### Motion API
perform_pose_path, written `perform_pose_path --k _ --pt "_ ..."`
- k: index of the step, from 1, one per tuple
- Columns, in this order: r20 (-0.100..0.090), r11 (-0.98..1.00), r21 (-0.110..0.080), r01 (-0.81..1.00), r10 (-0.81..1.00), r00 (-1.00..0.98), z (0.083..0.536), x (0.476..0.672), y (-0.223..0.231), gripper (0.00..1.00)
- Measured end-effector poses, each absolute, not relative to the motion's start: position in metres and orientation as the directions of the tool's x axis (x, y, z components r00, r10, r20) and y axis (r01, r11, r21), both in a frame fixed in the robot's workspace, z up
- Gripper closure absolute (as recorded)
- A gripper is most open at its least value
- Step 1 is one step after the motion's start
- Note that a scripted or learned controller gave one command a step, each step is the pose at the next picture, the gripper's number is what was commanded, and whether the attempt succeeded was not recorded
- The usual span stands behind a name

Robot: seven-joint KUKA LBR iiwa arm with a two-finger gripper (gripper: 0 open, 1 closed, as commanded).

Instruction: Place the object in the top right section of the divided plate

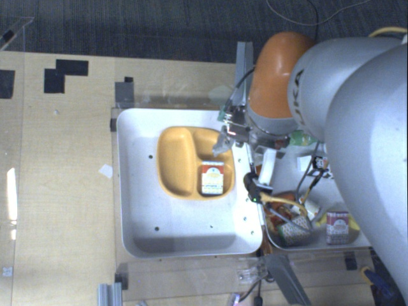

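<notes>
Camera view: small red-and-white packet (212,178) lying in lower right section of yellow divided plate (175,164), inside left bin (137,190). Gripper (224,139) hovering over plate's top right section, just above packet. Finger state: cannot tell. Judging placement unfinished: packet sitting in wrong section. Next move calling for regrasping packet, shifting toward upper section.

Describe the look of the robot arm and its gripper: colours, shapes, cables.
The arm is bulky and rounded, its shell smooth light grey, with a glossy orange band above the wrist. Below that band sits a darker metal gripper assembly with small fittings. Thin dark cables loop beside the wrist.
</notes>
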State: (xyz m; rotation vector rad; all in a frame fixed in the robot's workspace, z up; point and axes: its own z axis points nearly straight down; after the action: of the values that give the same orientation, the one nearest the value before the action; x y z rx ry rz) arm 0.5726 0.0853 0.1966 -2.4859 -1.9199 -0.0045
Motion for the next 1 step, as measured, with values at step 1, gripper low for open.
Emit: perform_pose_path --k 1 --pt "0.003 -0.253 0.001 0.968 0.968 0.253 0.1966 0.5726 0.0853 0.00"
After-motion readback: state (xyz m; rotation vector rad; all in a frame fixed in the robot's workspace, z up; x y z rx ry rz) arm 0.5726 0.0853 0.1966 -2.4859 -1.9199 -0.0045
